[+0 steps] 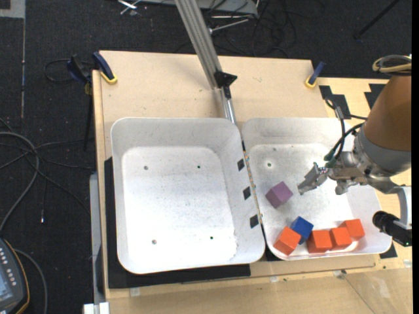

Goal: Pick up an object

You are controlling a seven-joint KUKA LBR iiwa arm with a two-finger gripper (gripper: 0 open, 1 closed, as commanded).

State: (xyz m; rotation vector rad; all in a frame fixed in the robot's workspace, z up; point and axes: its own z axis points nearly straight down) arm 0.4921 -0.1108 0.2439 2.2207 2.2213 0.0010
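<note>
In the right bin (288, 136) lie a purple cube (279, 193), a blue cube (302, 227) and several orange cubes: one at the front left (287, 240), two more along the front wall (320, 241) (353, 229). My gripper (313, 178) hangs over the bin's middle, right of the purple cube and apart from it. Nothing shows between its fingers. The arm comes in from the right, its grey and orange body covering the bin's right rim.
The left bin (124, 142) sits beside the right one, sharing a middle wall. A metal pole (203, 41) slants down from the back toward the bins' junction. Clamps (105, 70) hold the wooden bench at its back corners.
</note>
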